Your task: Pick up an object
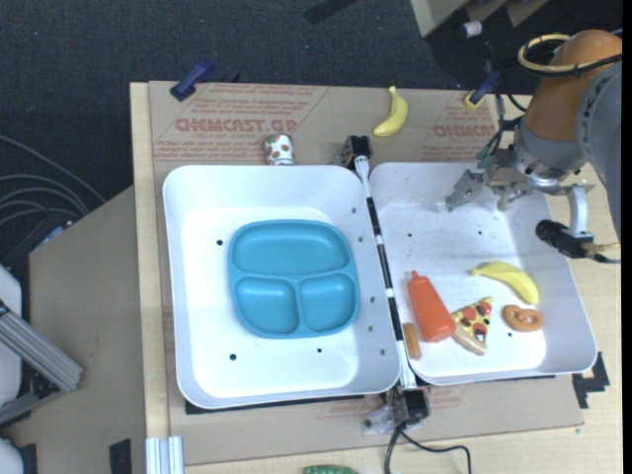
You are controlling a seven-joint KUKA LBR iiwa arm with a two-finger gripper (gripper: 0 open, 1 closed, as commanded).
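Observation:
Along the near side of the right bin (563, 358) lie an orange bottle (430, 307), a pizza slice (475, 324), a yellow banana (510, 279) and a small brown pretzel-like ring (521, 318). My gripper (483, 195) hangs over the far part of that bin, well behind these objects. Its fingers (458, 196) are spread open and hold nothing. The bin floor under them is bare.
The left bin (188, 265) holds a blue divided plate (293, 276). On the board behind the bins lie a second banana (392, 115), a small patterned cup (279, 149) and a blue clip (191, 80). A black clamp (355, 150) sits where the bins meet.

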